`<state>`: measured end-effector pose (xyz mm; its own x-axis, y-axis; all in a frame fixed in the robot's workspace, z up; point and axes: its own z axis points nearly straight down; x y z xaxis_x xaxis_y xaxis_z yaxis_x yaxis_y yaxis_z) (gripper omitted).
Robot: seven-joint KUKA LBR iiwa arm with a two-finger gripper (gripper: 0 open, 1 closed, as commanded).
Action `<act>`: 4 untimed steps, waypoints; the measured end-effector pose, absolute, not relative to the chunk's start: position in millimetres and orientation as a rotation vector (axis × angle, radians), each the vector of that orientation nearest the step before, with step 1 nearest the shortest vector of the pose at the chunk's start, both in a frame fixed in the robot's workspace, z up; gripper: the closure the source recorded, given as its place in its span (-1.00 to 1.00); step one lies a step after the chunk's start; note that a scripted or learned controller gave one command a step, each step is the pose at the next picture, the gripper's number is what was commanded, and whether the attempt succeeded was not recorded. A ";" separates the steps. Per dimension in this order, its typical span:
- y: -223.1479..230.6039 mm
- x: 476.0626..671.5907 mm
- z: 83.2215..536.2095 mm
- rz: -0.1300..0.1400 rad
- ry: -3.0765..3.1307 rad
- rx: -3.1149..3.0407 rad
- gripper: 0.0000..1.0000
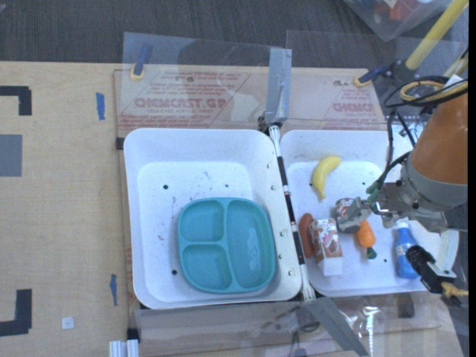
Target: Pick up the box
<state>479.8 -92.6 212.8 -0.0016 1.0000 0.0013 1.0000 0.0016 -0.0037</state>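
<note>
Gripper (349, 213) low in the right bin (349, 153), finger state unclear, just beside the box (327, 245), box lying flat, long axis running near-to-far.

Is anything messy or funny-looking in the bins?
Nothing is spilled or broken. The box lies tipped on its side in the right bin, crowded by a carrot and banana. The left bin has dark specks.
</note>
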 end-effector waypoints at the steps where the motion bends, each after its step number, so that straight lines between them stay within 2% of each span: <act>1: -108.4 562.7 192.1 -0.002 -2.342 -2.098 -1.00; 2: -169.2 625.3 98.3 -0.001 -2.268 -2.178 -1.00; 3: -174.0 558.7 87.3 -0.004 -2.367 -2.072 -1.00; 4: -124.5 514.9 88.5 -0.003 -2.474 -1.949 -1.00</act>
